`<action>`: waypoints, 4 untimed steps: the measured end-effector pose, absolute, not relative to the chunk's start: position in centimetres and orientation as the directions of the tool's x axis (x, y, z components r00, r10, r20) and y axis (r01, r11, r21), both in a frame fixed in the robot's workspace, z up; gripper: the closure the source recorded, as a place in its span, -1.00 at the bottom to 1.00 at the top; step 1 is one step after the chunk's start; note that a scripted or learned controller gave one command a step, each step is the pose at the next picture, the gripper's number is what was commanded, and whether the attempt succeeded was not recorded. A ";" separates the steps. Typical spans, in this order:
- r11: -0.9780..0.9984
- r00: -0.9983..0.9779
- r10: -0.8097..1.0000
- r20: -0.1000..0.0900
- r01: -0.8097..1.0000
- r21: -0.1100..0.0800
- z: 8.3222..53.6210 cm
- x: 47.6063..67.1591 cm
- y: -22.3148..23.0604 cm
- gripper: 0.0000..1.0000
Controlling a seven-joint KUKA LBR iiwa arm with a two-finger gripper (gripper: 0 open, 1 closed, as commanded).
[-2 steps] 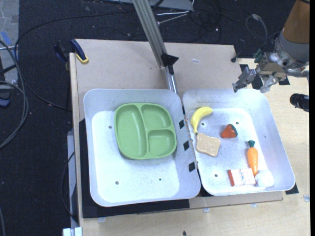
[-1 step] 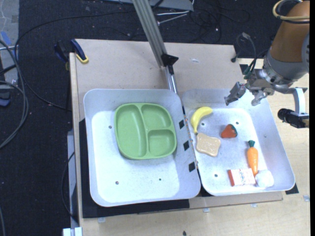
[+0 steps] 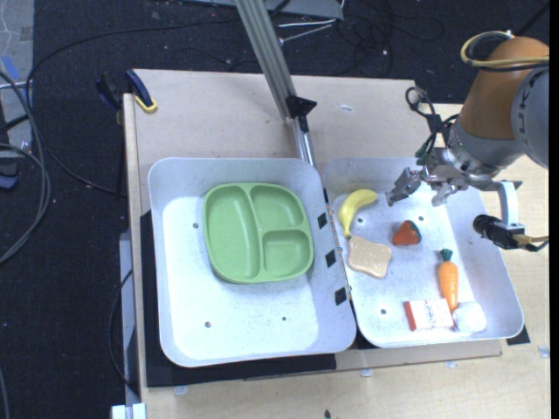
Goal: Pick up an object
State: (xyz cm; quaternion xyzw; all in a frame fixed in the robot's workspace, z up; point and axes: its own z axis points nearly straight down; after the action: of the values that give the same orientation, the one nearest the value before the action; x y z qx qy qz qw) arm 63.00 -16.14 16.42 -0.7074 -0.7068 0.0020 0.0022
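Note:
The right bin (image 3: 489, 260) holds a yellow banana (image 3: 355, 207), a red strawberry (image 3: 406, 233), a slice of toast (image 3: 369, 257), an orange carrot (image 3: 448, 279), a red and white carton (image 3: 427, 314) and a small white object (image 3: 470, 318). My gripper (image 3: 423, 188) hangs above the back of this bin, its two dark fingers spread apart with nothing between them. It is just above and behind the strawberry, to the right of the banana.
The left bin (image 3: 175, 260) carries a green divided plate (image 3: 259, 232). A metal pole (image 3: 266, 42) slants down to the seam between the bins. The arm's orange band (image 3: 493, 85) and a black cable (image 3: 493, 227) lie over the right bin's far right side.

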 end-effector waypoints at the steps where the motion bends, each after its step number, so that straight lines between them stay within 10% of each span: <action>1: -0.001 0.001 1.000 0.000 1.000 -0.003 10.4 63.4 -16.8 -1.00; 2: 0.000 0.000 1.000 -0.002 1.000 0.003 11.9 63.6 -16.8 1.00; 4: -0.001 0.001 1.000 -0.002 1.000 0.007 21.2 63.4 -16.3 1.00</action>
State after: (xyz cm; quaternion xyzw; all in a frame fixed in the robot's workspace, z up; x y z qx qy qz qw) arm 63.43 -16.34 21.23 -0.7073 -0.7069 -0.0016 -0.0031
